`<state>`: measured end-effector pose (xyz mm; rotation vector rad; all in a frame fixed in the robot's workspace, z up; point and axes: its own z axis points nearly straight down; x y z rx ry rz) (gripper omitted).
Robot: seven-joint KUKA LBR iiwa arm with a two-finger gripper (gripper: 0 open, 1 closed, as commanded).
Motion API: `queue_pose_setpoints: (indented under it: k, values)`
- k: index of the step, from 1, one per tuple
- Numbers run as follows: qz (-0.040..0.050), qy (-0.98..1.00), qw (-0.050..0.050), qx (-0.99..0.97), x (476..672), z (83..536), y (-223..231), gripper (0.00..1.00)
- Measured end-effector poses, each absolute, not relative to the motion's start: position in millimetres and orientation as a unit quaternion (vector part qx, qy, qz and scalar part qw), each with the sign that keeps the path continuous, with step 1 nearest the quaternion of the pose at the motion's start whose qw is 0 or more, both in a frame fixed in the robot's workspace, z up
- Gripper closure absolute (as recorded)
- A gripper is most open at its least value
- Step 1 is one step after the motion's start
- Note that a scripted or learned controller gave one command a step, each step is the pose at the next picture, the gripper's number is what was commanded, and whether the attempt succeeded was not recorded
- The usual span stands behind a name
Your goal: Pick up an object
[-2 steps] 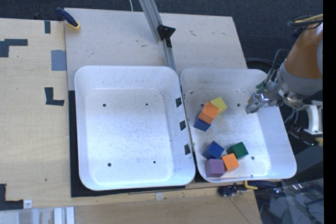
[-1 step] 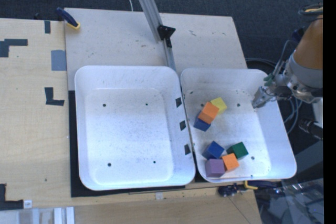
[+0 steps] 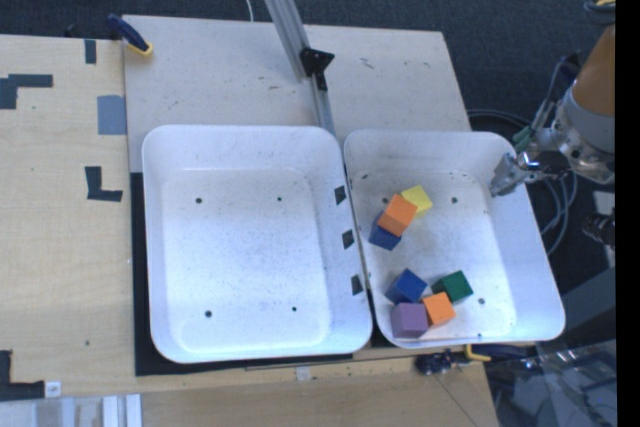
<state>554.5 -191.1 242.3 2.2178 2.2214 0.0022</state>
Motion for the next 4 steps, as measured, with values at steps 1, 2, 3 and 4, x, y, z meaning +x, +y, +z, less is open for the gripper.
queue_pose_setpoints:
  k: [1,2,3,4]
  values:
    - [0.0005,0.71,-0.001,0.705,574.9,243.6,-136.1,1.0]
    - [0.0003,0.709,-0.001,0.705,589.4,244.6,-90.2,1.0]
    - [-0.0006,0.709,-0.001,0.705,599.0,231.1,-38.3,1.0]
    - [-0.0003,0.709,-0.001,0.705,611.5,222.9,12.5,1.0]
